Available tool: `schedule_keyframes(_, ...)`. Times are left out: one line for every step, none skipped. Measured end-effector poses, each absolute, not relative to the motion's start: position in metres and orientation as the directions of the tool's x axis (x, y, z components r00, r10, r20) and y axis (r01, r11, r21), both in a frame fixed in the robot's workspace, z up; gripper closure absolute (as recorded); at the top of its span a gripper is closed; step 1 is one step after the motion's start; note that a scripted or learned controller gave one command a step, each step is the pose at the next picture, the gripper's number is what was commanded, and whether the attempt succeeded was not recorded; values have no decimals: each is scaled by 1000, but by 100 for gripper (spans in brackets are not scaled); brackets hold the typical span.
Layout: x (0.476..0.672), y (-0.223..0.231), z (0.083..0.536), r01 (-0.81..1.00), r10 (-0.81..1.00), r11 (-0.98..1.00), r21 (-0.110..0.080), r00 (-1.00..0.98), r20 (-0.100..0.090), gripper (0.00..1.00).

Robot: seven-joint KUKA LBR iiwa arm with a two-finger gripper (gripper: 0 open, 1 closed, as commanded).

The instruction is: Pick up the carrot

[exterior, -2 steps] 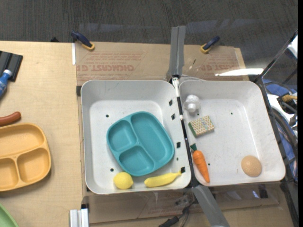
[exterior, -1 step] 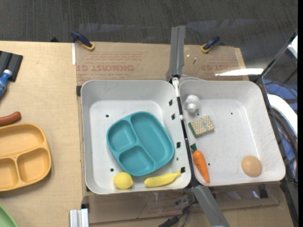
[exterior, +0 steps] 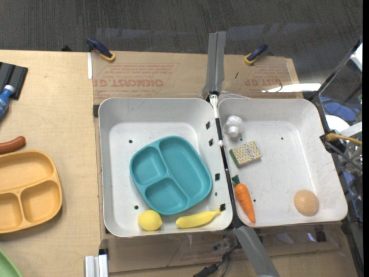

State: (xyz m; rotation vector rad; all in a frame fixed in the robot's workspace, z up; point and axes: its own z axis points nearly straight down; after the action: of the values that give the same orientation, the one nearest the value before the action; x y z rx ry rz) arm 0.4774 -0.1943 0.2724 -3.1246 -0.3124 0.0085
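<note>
The orange carrot with a small green top lies in the right bin, in its front left corner. It rests close against the bin's left wall, with its green end pointing toward the back and its tip toward the front edge. Nothing covers or touches it.
The right bin also holds a speckled sponge block, a small white object and a tan egg-shaped ball. In the left bin are a teal divided plate, a lemon and a banana. On the bench to the left sits a yellow tray.
</note>
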Motion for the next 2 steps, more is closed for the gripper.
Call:
schedule_keyframes(477,-154,201,198,198,-980,-2,980,-5,100)
schedule_keyframes(481,-223,289,209,209,-978,0,978,-3,100)
